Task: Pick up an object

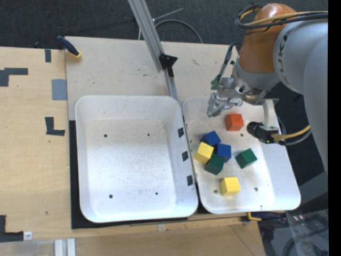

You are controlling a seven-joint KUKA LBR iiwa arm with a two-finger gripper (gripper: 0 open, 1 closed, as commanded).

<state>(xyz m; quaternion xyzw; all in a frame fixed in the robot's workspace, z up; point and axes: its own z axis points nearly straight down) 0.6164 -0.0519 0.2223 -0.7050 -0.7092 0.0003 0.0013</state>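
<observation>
Matte yellow cube point(230, 185) on smooth white bin point(277, 193)

Open floor in left bin point(128, 159); clustered blocks point(216, 152) crowding right bin point(272, 191) centre.

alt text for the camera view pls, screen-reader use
The gripper hangs over the far end of the right bin, just left of an orange cube. Nearer lie two blue, two green and two yellow cubes; the left bin sits alongside.

It was a robotics lab: a taped plywood worktop point(32, 143) carried two white bins point(90, 111), coloured test cubes point(234, 122) lay in one, beside an aluminium camera mast point(146, 25) and loose cables point(176, 23).
</observation>
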